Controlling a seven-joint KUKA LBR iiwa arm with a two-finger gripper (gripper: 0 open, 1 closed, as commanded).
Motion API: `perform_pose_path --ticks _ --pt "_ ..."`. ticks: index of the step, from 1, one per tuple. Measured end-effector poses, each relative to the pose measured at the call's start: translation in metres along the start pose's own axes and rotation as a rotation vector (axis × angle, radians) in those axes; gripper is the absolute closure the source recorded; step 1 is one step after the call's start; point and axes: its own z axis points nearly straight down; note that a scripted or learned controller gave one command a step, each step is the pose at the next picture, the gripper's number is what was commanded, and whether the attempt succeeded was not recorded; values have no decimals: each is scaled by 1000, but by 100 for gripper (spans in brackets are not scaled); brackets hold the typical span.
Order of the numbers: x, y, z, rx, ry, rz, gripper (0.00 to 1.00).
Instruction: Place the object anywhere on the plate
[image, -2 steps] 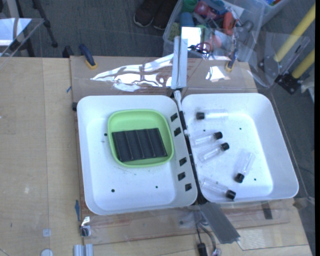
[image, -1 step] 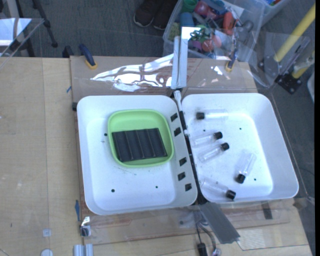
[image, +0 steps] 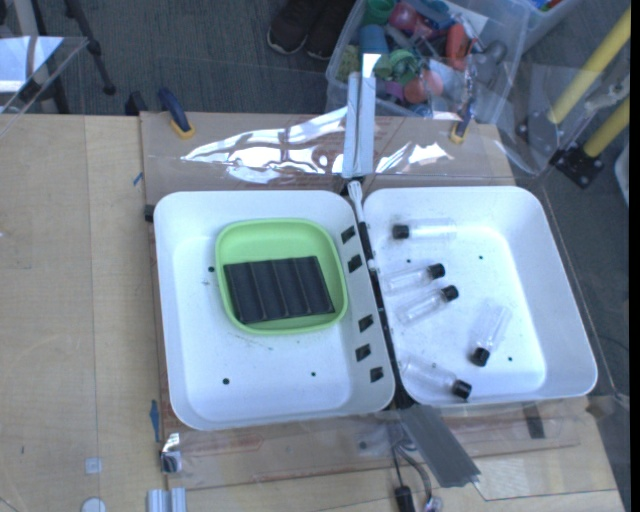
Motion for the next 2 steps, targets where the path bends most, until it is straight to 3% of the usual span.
perform_pose_path --ticks 2 --pt "0 0 0 0 0 1 0"
